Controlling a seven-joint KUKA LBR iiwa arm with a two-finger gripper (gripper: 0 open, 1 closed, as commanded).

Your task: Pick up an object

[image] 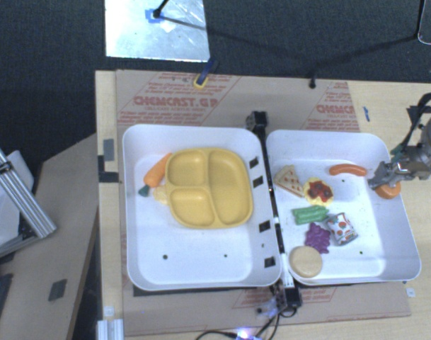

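Two shallow white bins side by side on the bench: left bin [141,261], right bin [395,257].

In the left bin, a yellow divided plate [204,188], three compartments, lying flat near the middle. Just beside its upper-left edge, a carrot [157,171], long axis slanted, orange thick end up and right, green top down and left.

In the right bin, a cluster near the left wall: a wedge-shaped slice [289,180], a red-and-yellow round piece [318,190] touching it, a green bean-like piece [311,213] lying roughly left to right, purple grapes [317,236], a small red-and-white cube [341,229], a tan round bun [306,261] nearest the front wall.

A sausage [347,168], long axis nearly left to right, apart from the cluster.

At the right wall of that bin, gripper [385,179] low over an orange object [389,189]; jaw spacing impossible to tell, contact unclear.
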